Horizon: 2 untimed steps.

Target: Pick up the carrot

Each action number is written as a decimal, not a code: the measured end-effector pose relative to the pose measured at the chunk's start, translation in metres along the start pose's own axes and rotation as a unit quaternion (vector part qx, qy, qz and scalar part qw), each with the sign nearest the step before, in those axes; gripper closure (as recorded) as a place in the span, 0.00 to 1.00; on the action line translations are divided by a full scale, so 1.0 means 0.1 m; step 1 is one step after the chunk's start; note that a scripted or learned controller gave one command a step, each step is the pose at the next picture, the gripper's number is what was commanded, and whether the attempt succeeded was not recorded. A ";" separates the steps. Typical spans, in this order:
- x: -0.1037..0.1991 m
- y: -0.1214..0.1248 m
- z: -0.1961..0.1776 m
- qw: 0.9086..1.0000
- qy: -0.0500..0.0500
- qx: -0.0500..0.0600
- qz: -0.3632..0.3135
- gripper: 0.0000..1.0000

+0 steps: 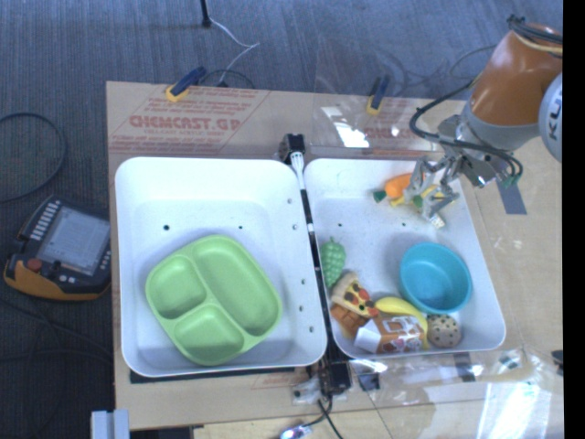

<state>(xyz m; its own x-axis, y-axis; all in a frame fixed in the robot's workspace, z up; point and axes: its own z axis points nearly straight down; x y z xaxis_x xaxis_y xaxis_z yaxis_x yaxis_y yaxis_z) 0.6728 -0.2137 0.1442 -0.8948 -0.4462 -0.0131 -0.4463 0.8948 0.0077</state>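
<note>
The carrot (395, 188) is small and orange with a green tip, and lies near the far edge of the right bin (484, 273). My gripper (431, 193) is low over the same far corner, just right of the carrot and right against its orange end. Whether it has hold of the carrot is unclear. The grey arm with its orange band (512, 80) reaches in from the upper right.
A blue bowl (435, 277), a green knobbly vegetable (332, 262), a banana (400, 306), a speckled ball (444, 331) and several toy foods sit in the near half of the right bin. The left bin (183, 190) holds a green divided plate (212, 297).
</note>
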 end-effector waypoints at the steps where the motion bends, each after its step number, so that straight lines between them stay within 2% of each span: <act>1: 0.01 -0.04 -0.95 1.000 0.000 0.010 -0.026 1.00; 2: 0.03 -0.03 -0.88 1.000 0.003 0.005 -0.026 0.00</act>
<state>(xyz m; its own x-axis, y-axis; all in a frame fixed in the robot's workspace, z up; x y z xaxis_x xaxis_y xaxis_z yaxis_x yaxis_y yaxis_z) 0.6708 -0.2184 0.2325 -0.8706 -0.4920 -0.0073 -0.4920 0.8706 -0.0024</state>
